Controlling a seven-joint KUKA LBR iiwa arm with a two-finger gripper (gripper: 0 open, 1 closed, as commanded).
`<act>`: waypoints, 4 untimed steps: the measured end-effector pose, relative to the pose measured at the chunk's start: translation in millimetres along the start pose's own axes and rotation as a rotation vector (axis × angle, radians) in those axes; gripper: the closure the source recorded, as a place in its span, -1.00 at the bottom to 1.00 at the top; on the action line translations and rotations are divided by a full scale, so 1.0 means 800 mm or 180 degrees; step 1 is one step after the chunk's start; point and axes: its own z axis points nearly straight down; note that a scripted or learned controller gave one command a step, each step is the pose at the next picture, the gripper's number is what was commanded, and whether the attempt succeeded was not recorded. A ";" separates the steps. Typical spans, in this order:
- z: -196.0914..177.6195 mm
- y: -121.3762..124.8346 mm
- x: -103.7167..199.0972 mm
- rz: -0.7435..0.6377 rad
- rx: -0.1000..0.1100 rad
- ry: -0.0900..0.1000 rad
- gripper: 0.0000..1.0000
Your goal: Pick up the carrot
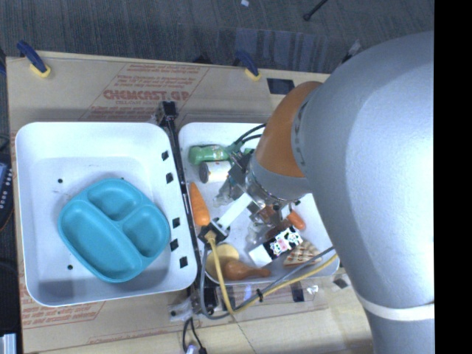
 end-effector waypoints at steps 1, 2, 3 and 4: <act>0.000 0.000 0.000 0.0000 0.0000 0.0000 -1.00; 0.101 0.096 0.003 0.0427 0.0004 -0.0016 -1.00; -0.007 0.126 0.066 0.0604 -0.0002 0.0026 -1.00; -0.064 0.229 0.072 0.0248 -0.0005 0.0021 -1.00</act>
